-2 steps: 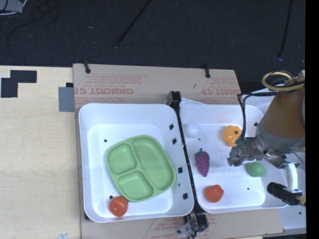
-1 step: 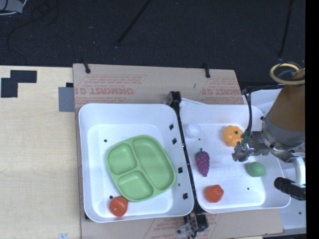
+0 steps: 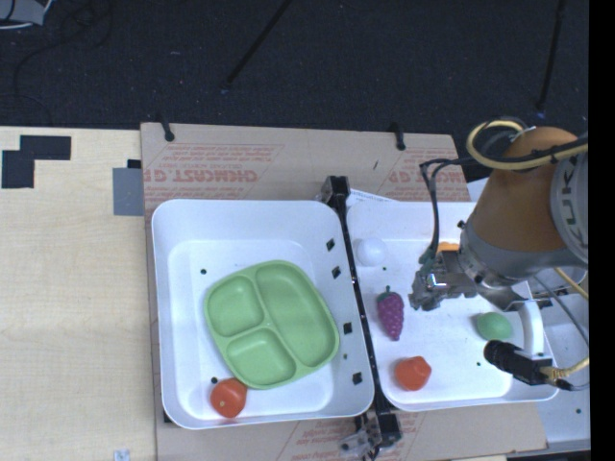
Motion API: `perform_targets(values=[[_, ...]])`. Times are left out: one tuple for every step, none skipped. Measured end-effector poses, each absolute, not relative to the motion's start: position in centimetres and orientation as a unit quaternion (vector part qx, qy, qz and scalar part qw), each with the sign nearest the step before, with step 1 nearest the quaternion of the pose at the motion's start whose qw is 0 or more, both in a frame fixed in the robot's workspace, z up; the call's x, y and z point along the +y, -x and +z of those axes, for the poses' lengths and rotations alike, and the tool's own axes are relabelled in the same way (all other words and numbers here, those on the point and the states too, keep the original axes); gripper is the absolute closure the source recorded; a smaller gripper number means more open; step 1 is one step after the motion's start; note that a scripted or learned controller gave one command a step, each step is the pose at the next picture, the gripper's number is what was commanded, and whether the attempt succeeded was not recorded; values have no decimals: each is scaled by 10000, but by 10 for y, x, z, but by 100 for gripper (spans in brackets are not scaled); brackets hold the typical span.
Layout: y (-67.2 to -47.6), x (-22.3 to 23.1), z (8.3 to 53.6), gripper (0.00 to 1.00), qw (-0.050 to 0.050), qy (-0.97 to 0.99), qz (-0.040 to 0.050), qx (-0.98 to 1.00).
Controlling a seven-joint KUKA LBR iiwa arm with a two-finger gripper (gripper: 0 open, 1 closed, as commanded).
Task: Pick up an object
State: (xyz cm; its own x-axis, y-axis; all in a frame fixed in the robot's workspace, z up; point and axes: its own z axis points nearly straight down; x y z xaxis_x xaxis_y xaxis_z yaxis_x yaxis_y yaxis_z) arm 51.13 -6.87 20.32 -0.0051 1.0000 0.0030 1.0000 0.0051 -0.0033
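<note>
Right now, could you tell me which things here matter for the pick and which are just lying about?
For the job: gripper; purple grapes; red fruit; green object; right bin.

Lying about: green divided plate; red tomato; left bin; cardboard sheet.

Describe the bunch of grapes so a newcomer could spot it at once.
Start at the right bin, the one the arm reaches over. Near its left wall, just left of the gripper, lies the purple grape bunch. It is the only purple, knobbly thing; its neighbours are a red fruit and a green piece.
</note>
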Motion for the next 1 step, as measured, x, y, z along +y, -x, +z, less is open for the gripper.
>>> perform_targets(values=[[-512,-23,200,100,26,7058,6,-7084]])
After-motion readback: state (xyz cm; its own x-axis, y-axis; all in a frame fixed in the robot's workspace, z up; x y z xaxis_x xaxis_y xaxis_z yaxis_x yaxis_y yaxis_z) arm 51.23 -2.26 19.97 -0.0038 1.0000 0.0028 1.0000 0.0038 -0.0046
